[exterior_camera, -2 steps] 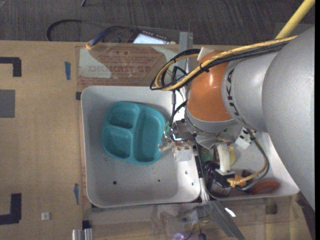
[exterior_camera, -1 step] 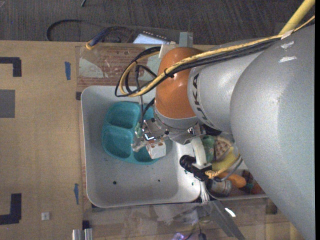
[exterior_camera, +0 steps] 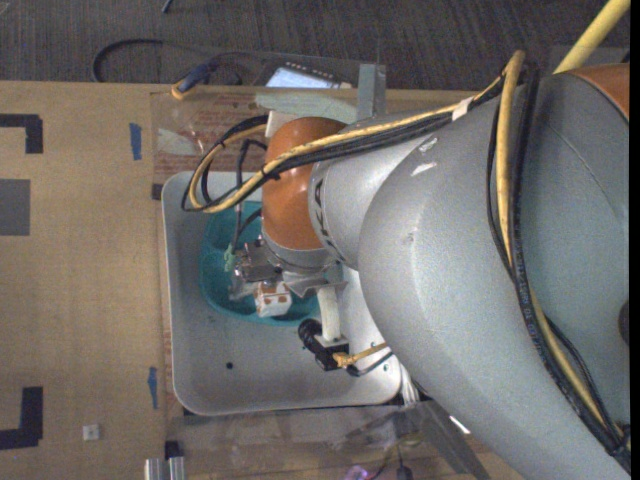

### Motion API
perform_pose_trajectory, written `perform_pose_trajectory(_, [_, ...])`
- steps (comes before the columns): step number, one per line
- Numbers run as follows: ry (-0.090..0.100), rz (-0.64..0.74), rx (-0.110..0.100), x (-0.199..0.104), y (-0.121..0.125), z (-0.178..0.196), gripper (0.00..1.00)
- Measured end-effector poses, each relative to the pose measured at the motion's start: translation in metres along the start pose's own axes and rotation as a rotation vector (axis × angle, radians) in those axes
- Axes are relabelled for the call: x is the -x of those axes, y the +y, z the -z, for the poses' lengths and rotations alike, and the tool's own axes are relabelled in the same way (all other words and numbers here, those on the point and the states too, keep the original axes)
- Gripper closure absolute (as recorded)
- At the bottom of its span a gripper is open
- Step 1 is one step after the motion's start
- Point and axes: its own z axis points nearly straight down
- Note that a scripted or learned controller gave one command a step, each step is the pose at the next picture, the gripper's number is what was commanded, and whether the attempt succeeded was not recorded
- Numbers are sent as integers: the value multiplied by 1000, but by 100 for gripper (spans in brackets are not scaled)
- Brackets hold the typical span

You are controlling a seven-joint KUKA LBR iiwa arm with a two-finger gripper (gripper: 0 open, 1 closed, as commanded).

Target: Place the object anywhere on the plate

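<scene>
Teal plate (exterior_camera: 215, 268) sits in the white bin (exterior_camera: 200, 378), mostly tucked under the end effector (exterior_camera: 250, 278), which hangs right over its edge. Can't honestly make out the object to be placed anywhere. Grey arm (exterior_camera: 470, 268) covers much of the bin; brown tabletop (exterior_camera: 80, 268) stretches beyond the plate.

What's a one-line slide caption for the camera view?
KUKA arm reaching down over the teal plate in a white bin, its gripper low above the plate.

I get even, fairly bright light; glare whitens the arm (exterior_camera: 440, 248), focus is soft, shadows faint.
</scene>
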Motion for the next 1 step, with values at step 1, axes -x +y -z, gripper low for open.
perform_pose_trajectory(1, [1, 1, -1, -1, 0, -1, 0])
